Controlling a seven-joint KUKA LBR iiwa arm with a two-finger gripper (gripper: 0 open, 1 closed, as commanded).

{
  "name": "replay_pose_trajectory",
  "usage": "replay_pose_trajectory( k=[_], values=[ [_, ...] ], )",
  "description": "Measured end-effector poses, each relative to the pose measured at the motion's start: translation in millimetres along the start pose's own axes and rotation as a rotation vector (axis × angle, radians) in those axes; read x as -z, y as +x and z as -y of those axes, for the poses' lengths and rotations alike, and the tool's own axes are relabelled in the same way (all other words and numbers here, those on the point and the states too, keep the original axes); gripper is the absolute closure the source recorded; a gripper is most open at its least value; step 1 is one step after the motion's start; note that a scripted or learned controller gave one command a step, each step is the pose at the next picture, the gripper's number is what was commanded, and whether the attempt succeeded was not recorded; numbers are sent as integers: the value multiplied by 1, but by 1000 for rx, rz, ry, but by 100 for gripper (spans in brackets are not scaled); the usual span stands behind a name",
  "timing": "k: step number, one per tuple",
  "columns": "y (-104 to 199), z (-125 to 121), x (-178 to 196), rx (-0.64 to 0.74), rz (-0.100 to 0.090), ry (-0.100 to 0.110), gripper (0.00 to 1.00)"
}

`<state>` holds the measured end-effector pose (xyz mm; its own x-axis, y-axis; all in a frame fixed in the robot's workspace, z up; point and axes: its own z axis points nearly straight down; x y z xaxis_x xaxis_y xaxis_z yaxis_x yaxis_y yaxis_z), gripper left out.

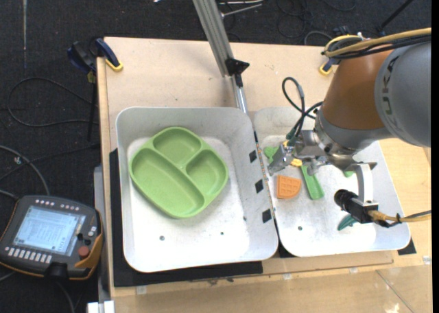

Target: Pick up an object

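Nothing is lifted yet: the gripper point(282, 157) is lowered into the right bin point(384, 236), near its left wall, and whether anything is pinched cannot be told. The pick is judged unfinished. An orange piece point(288, 187) and a green stick point(312, 185) are seen just beside it. A green plate point(178, 171) is held in the left bin point(137, 236).

I see the claw point(282, 157) low in the right bin point(384, 239), near an orange waffle piece point(289, 187) and green stick point(313, 184); green divided plate point(179, 170) in left bin point(137, 250).
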<state>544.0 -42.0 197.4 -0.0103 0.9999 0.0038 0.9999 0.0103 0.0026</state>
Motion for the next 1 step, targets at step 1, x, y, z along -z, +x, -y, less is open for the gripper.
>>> replay_pose_trajectory(
  k=[1],
  values=[
    [-5,0,8,-8,4,1,100]
  ],
)
